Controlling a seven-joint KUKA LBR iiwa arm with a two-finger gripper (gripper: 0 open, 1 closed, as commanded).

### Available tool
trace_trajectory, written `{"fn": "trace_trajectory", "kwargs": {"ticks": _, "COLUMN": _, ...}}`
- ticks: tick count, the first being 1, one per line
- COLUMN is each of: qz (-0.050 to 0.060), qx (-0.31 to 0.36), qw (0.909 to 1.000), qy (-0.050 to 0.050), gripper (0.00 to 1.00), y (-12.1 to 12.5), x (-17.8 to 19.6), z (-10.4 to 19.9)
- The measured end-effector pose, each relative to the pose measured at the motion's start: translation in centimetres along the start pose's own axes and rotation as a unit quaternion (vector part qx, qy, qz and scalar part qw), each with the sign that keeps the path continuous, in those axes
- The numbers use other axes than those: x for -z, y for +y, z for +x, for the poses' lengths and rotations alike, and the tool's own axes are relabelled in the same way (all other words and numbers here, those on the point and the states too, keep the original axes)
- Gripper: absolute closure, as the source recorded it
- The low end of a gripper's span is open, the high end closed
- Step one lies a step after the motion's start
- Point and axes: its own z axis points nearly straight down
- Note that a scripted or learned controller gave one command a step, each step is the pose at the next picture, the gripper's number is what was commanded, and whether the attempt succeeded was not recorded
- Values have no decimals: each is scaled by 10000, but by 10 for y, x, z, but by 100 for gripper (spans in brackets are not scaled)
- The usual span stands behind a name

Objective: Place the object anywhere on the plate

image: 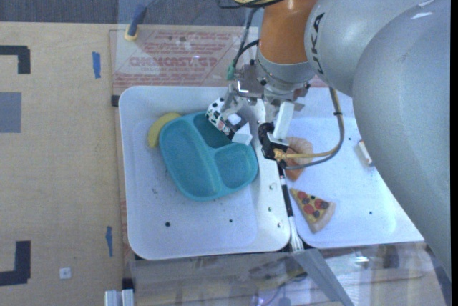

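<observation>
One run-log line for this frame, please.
gripper: over top right rim of blue plate | near it: black-and-white object | left bin: plate, yellow object | right bin: pizza slice

2 white bins (pixel 143 226), 1 teal plate (pixel 204 161), 1 pizza slice (pixel 315 209), 1 yellow obj (pixel 159 126), 1 black-white obj (pixel 220 116).

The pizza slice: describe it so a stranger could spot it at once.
Start at the right white bin, the one under the arm. Near its front left corner lies the pizza slice, a tan wedge with red topping and dark dots. The peach-coloured object behind it is plain and rounded.
</observation>
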Motion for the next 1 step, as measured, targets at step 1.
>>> {"fn": "trace_trajectory", "kwargs": {"ticks": 1, "qz": 0, "qx": 0, "qw": 10000, "qy": 0, "gripper": 0, "y": 0, "x": 0, "z": 0}}
